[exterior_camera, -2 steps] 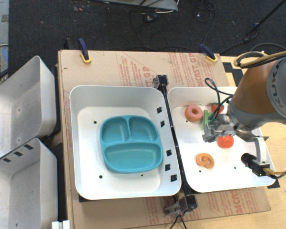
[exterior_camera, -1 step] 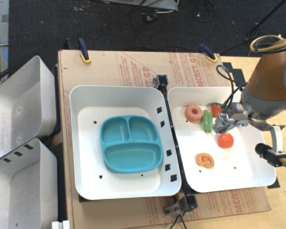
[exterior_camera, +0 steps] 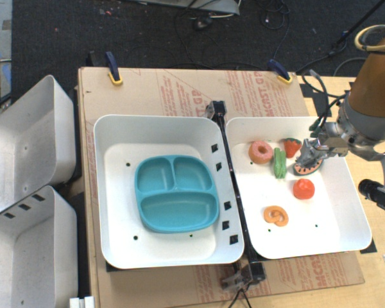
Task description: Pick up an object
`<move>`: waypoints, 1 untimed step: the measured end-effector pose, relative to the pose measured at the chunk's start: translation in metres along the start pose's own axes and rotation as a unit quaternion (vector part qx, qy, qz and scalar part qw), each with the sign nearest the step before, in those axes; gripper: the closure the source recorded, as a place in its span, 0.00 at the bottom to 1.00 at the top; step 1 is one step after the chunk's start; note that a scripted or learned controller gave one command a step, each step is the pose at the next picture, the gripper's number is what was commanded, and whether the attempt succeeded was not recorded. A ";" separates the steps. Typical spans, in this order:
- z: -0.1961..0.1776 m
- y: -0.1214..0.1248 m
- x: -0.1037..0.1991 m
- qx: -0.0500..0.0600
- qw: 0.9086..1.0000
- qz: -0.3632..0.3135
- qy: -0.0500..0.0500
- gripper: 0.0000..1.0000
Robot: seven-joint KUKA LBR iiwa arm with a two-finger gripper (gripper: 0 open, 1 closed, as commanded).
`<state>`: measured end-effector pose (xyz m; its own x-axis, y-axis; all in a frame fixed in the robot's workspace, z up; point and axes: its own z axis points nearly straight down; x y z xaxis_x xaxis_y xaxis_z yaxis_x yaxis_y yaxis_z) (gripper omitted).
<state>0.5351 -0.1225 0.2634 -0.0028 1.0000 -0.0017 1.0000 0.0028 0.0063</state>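
My gripper (exterior_camera: 310,151) is low over the right bin (exterior_camera: 346,230), near its upper right part, reaching in from the right. A watermelon slice (exterior_camera: 306,167) lies directly under it, touching or nearly touching its tip. Just left of the gripper is a red strawberry (exterior_camera: 290,147), then a green pickle (exterior_camera: 280,162) and a pink donut (exterior_camera: 261,152). A red tomato (exterior_camera: 303,188) sits below the gripper, and an orange ring (exterior_camera: 276,215) lies further toward the front.
The left bin (exterior_camera: 115,236) holds a teal divided plate (exterior_camera: 177,193). A black divider (exterior_camera: 230,191) runs between the two bins. Two more white bins (exterior_camera: 25,146) are stacked off the bench at the left. Cardboard (exterior_camera: 179,92) lies under the bins.
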 end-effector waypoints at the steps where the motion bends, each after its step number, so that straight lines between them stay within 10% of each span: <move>1: 0.001 -0.002 0.044 0.003 1.000 -0.002 0.001 1.00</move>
<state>0.5329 -0.0787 0.2622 -0.0064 1.0000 0.0007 1.0000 0.0064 -0.0004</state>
